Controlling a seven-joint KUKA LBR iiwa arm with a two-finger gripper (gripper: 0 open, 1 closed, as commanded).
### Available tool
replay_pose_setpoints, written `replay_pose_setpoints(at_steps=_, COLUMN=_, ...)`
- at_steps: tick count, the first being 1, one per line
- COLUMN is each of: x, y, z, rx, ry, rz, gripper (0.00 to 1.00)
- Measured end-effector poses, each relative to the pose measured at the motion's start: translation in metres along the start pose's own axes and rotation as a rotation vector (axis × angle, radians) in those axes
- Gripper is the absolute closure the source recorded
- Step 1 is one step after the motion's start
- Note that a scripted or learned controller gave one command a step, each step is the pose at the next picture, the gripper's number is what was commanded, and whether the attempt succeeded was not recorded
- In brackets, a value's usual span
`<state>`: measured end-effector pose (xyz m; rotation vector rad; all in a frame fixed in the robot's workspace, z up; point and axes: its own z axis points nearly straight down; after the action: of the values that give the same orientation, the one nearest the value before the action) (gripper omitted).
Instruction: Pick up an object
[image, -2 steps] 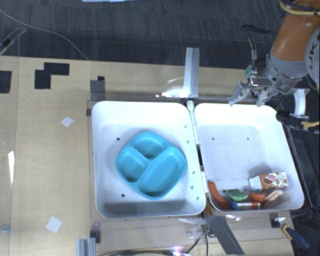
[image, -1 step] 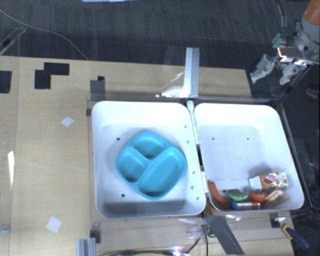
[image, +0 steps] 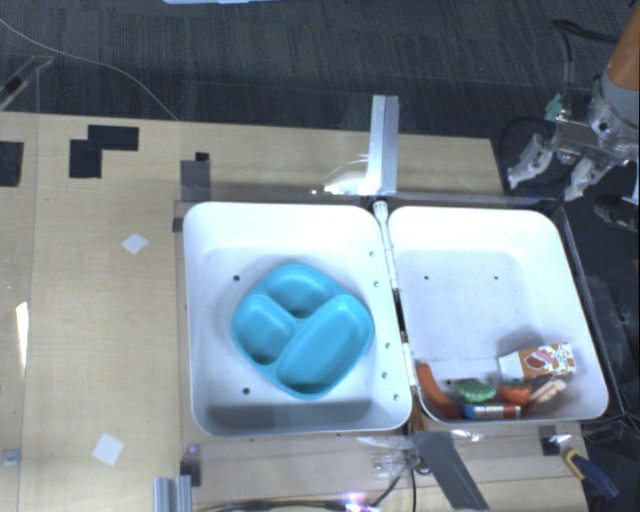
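My gripper (image: 553, 172) hangs at the upper right, above and behind the far right corner of the right bin (image: 470, 250). Its two pale fingers (image: 527, 165) are spread apart with nothing between them. Several small objects lie piled in the right bin's near corner: a printed box (image: 545, 361), an orange-red piece (image: 437, 389), a green piece (image: 476, 390), a red piece (image: 514, 393) and a blue-and-red marker (image: 488, 410). The gripper is far from this pile.
A blue divided tray (image: 302, 328) sits in the middle of the left bin (image: 215, 260). A metal post (image: 384, 145) stands behind the seam between the bins. Tan bench surface with black marks lies to the left.
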<state>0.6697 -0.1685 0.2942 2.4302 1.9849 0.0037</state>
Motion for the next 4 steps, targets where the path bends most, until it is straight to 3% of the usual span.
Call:
replay_pose_setpoints(at_steps=1, x=0.029, y=-0.111, z=0.124, rx=0.005, ry=0.001, rz=0.175, gripper=0.0)
replay_pose_setpoints(at_steps=2, x=0.0, y=-0.143, z=0.164, rx=0.002, ry=0.002, rz=-0.137, gripper=0.0)
replay_pose_setpoints(at_steps=3, x=0.043, y=-0.192, z=0.2, rx=0.002, ry=0.002, rz=-0.318, gripper=0.0)
replay_pose_setpoints(at_steps=4, x=0.086, y=-0.203, z=0.108, rx=-0.003, ry=0.001, rz=-0.647, gripper=0.0)
